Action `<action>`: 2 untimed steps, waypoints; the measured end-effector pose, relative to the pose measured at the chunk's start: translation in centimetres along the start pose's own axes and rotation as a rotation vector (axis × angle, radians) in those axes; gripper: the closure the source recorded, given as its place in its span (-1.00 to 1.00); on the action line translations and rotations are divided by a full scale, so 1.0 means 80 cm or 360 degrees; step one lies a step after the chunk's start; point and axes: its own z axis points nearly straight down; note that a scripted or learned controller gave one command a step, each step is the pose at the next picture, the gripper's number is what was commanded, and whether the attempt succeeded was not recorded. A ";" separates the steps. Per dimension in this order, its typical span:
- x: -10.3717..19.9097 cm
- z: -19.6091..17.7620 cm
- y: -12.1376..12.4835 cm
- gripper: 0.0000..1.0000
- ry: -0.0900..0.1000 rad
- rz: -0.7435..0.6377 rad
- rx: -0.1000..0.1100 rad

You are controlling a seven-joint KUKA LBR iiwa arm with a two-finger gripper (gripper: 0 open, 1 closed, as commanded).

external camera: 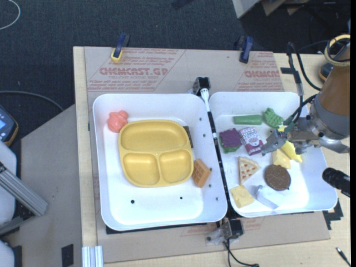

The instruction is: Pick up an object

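Note:
My gripper hangs low in the right bin, reaching in from the right. Its fingers point left, just above yellow toy pieces and a brown cookie. Close to its left lie a small dark red packet, a purple block, a pizza slice and a cheese wedge. A green bar and a green toy sit at the back of that bin. I see nothing clearly between the fingers.
The left bin bears a yellow divided plate, a pink toy at its back left and a brown waffle piece on the plate's right. A grey piece lies near the right bin's front. Clamps hold the board behind.

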 end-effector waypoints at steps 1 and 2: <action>0.000 -0.004 0.002 -1.00 -0.0002 -0.0003 -0.0012; -0.011 0.058 -0.004 -1.00 0.0000 0.0000 0.0000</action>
